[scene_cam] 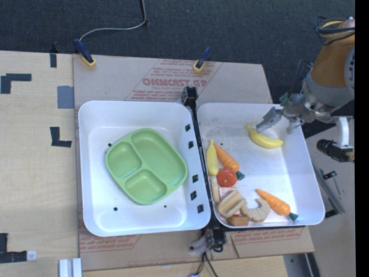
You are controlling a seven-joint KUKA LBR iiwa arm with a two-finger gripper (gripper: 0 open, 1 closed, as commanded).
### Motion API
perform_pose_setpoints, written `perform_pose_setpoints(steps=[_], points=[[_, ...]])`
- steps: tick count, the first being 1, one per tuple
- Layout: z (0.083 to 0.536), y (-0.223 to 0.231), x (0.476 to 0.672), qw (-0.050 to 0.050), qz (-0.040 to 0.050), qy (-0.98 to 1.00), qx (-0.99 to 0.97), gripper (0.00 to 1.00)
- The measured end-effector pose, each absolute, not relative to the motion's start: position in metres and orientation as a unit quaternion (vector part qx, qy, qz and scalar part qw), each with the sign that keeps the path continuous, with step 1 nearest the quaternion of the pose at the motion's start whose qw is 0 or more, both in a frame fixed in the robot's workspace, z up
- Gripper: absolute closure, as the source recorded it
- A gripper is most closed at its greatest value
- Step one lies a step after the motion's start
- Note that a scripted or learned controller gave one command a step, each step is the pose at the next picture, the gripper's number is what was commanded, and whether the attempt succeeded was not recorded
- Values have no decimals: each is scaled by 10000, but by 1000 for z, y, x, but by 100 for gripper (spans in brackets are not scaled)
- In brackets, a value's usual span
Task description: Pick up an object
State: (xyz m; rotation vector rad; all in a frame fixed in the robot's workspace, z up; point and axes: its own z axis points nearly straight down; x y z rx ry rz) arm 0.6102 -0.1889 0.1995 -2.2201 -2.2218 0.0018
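My gripper (281,122) hangs with fingers spread apart, holding nothing, just above a small curved yellow banana (264,139) lying in the right bin (305,178).

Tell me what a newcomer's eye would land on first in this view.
The green divided plate stands out first, lying alone in the left bin. Next comes the toy food in the right bin: a banana near the far right side, and carrots, a tomato and bread pieces crowded toward the near left corner. The gripper hangs open just above the banana, not holding it.
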Motion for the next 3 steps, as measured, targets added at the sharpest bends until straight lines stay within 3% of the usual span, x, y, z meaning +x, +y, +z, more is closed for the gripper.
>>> perform_pose_setpoints(steps=[1, 2, 3], points=[[90, -179, 637, -7, -1, -7080, -7062, 0], [88, -208, 598, -34, -13, -7074, -7068, 0], [87, -157, 647, -27, -18, -7081, -7061, 0]])
